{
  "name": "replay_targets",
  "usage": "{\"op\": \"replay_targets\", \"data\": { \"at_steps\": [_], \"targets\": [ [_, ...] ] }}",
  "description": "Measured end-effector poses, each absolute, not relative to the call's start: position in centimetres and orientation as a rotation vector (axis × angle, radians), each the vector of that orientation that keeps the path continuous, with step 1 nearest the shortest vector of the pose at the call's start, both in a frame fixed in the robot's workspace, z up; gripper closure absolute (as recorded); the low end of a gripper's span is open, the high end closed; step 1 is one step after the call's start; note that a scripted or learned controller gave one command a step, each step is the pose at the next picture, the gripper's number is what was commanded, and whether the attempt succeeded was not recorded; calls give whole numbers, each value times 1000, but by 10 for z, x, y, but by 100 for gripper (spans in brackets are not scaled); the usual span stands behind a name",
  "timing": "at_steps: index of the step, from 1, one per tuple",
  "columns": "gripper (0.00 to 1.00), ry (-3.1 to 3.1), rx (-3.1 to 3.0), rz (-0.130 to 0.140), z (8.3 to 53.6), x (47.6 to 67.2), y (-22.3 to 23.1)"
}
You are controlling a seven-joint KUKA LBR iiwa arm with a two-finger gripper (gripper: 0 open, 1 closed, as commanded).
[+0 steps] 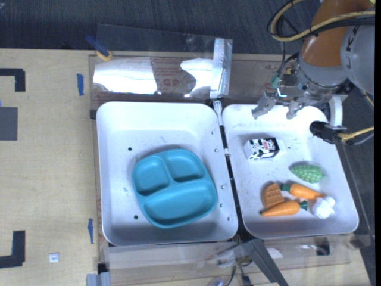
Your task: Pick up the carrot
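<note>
Gripper (277, 108) at back of right bin (348, 219), fingers spread, nothing btwn them. Hangs high, prob. for clear descent. Carrot (306, 191) near front of same bin, well apart from gripper; 2nd carrot (281, 209) just beside, green piece (307, 172) behind. Crowding = tight approach. Blue tray (172, 186) in left bin, irrelevant.

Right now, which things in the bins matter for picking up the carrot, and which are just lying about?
For the job:
- two carrots, one above the other, in the right bin
- tool, open, over that bin's far end

Lying about:
- green leafy piece
- black-and-white cow toy
- brown piece
- white piece
- blue divided plate in the left bin
</note>
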State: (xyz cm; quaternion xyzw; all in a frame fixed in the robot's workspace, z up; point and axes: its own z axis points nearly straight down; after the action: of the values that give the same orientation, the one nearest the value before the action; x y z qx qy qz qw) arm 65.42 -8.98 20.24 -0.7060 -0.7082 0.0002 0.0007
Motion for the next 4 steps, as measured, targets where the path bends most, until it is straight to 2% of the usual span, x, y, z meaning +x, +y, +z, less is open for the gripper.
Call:
{"op": "replay_targets", "data": {
  "at_steps": [1, 2, 3, 4],
  "targets": [
    [0, -2197, -2271, -22, 117, 593, -140],
    [0, -1994, -2422, 3, 94, 504, -133],
    [0, -1934, -2453, -44, 91, 491, -168],
    [0, -2108, -2326, -23, 90, 486, -162]
  ]
}}
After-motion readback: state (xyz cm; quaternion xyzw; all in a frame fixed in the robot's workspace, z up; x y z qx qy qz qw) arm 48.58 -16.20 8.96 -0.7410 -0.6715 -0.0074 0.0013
